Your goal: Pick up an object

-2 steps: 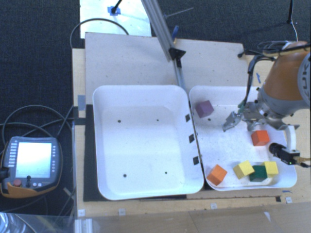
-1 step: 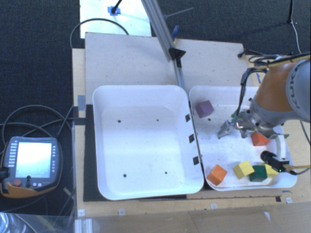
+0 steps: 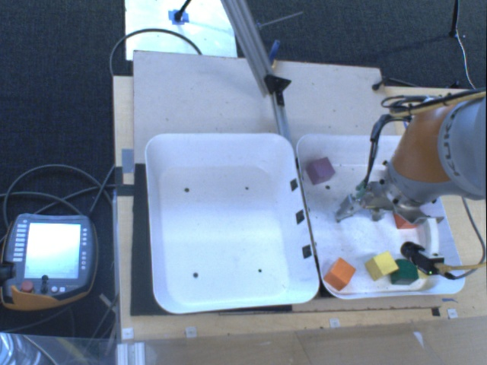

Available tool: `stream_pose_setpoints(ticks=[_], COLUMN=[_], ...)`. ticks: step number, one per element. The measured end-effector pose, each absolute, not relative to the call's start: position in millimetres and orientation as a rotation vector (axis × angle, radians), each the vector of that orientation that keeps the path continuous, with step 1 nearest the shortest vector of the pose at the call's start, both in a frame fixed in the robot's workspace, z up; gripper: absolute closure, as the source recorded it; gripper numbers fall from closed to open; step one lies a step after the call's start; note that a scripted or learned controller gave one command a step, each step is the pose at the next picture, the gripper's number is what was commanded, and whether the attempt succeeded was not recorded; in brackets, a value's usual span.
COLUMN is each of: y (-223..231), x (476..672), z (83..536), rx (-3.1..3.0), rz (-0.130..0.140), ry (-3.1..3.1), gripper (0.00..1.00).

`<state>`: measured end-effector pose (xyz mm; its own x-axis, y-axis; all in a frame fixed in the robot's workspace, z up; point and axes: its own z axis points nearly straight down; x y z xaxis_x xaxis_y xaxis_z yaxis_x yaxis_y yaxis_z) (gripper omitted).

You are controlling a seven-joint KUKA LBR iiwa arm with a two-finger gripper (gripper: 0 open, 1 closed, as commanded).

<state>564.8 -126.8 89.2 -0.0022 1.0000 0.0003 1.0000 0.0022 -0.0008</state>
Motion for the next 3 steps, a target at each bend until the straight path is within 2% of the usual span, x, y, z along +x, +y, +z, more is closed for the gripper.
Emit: stream_pose_setpoints(ticks=[1,2,3], y=[-127.2,-125.1,-125.4], x=[566.2,565.3,568.3], z=[101.6,145.3,210.2], rx=[-2.219,-2.220,-2.221], rz=[-0.004,-0.005,-0.008], ry=[-2.228,-2.229,-2.232], gripper=[1.00,1.00,1.00])
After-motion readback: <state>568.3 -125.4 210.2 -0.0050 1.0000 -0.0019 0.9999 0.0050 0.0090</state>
